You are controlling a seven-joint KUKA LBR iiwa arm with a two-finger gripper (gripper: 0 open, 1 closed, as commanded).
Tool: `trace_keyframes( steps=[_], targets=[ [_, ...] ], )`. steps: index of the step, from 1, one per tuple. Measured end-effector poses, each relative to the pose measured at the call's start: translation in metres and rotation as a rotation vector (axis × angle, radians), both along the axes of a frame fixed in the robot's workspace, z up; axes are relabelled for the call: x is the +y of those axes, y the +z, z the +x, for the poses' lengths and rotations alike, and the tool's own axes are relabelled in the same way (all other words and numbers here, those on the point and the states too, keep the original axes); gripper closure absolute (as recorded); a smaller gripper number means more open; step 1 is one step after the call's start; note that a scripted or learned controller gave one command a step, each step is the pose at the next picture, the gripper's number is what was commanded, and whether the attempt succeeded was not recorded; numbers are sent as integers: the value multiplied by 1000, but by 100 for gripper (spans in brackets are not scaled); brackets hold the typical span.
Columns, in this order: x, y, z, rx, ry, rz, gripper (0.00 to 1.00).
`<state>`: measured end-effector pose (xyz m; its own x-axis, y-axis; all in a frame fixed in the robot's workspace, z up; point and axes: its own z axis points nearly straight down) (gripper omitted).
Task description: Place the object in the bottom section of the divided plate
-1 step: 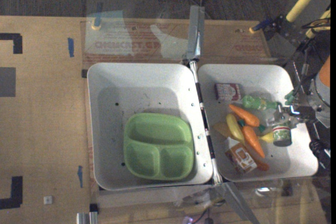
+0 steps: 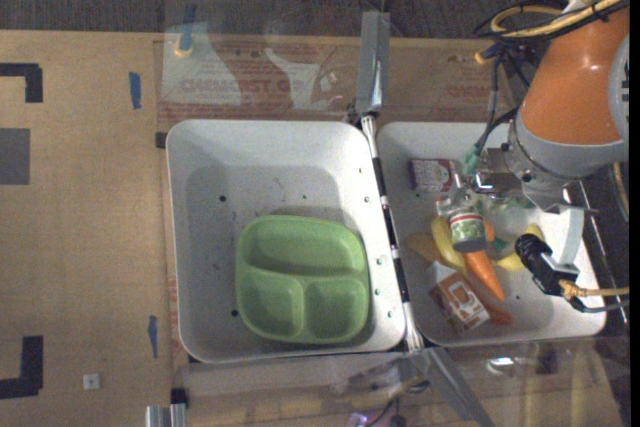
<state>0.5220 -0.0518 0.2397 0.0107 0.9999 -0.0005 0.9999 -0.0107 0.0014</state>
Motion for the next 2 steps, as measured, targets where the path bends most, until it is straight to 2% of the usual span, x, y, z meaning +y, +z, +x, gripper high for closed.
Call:
trace_keyframes(
  steps=[1, 2],
  targets=[
    [23, 48, 1, 0, 104, -1, 100],
    [35, 52, 12, -2, 425, -2, 100]
  ],
)
